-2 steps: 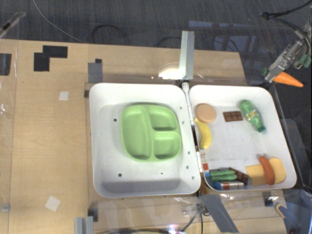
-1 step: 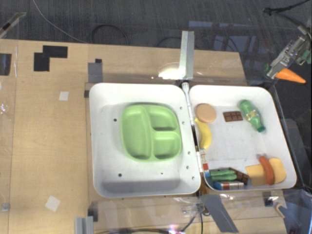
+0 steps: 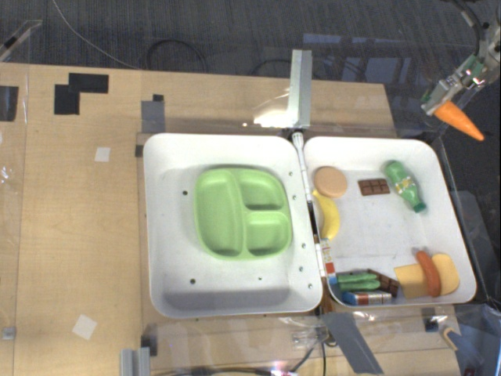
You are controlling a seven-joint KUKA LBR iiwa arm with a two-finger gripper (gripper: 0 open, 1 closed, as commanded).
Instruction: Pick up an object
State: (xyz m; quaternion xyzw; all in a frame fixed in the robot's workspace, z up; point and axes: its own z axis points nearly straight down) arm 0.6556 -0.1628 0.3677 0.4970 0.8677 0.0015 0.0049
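Orange carrot (image 3: 460,119) sits clamped between the fingers of the gripper (image 3: 448,99), up at the top right, outside the right bin (image 3: 438,159) and off past its far right corner, above the dark floor beyond the table (image 3: 70,225). You can see the carrot's pointed end aimed down-right, away from the fingers. In the right bin: a round tan cookie-like piece (image 3: 330,182) with a banana (image 3: 329,216) just below it at the left wall, a chocolate bar (image 3: 373,186) in the middle, a green bottle (image 3: 405,185) tilted at the far right, markers (image 3: 362,282) at the near left corner, and a hot dog (image 3: 427,273) lying across a yellow cheese-like block (image 3: 442,271). The left bin (image 3: 168,288) holds a green divided plate (image 3: 241,213).
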